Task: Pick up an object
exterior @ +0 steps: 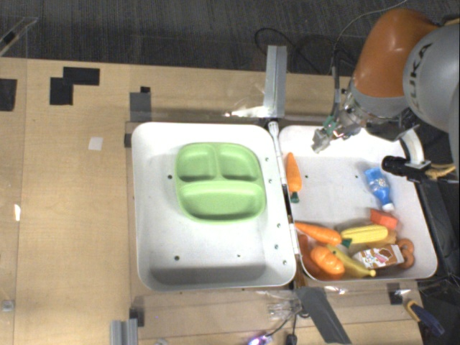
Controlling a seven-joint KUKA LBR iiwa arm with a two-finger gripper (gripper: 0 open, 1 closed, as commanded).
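Looking down at a slant, the gripper (321,141) appears small and blurred over the far left corner of the right bin (338,175); whether its fingers are spread or closed cannot be told, and nothing is seen between them. The arm (402,63) is cut off at the right edge. The pile along the near wall overlaps, so items there are partly hidden: two carrots (320,231), an orange fruit (327,261), a corn cob (368,233), a banana (352,263) and a carton (377,254). A third carrot (292,174) lies against the left wall. One blue bottle (378,187) lies apart near the right side. The bin's middle floor is bare. The left bin (154,214) holds one green divided plate (218,180).
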